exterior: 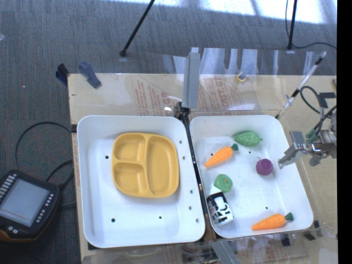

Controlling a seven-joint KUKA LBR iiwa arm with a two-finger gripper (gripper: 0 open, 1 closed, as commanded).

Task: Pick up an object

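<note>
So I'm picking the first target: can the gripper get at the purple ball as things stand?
Probably yes. The gripper sits at the right bin's right rim, just beside the purple ball, which lies apart from the other items with bare floor around it.

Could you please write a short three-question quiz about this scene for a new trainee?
1. True or false: the yellow plate lies in the left bin.
2. How many carrots lie in the right bin?
3. Which thing lies nearest the gripper: A) purple ball, B) black and white box, C) green vegetable?

Key: 1 true. 2 two, the upper carrot and the lower carrot. 3 A.
</note>
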